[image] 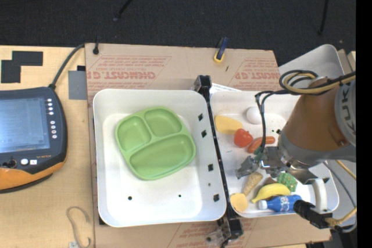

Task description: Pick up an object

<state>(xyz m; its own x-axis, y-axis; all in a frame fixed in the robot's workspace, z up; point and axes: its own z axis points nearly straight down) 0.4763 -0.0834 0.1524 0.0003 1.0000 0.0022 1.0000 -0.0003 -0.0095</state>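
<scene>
My gripper [254, 165] hangs low over the middle of the right bin [232, 103], under the arm's orange band [314, 119]. Around it lie small toy foods. A yellow piece [228, 123] and a white egg [253, 115] sit toward the back. A red piece [243, 137] and an orange-red piece [263, 143] lie just behind the gripper. In front of it are a beige piece [251, 183], a banana [273, 190], a green piece [289, 183], a blue bottle [285, 204] and a yellow-orange disc [238, 201]. Nothing shows as lifted.
The left bin [110, 183] holds a green divided plate [155, 143]. A black divider [212, 154] runs between the bins. A tablet-like pendant [26, 130] lies at the far left. The arm's body covers the right bin's right side.
</scene>
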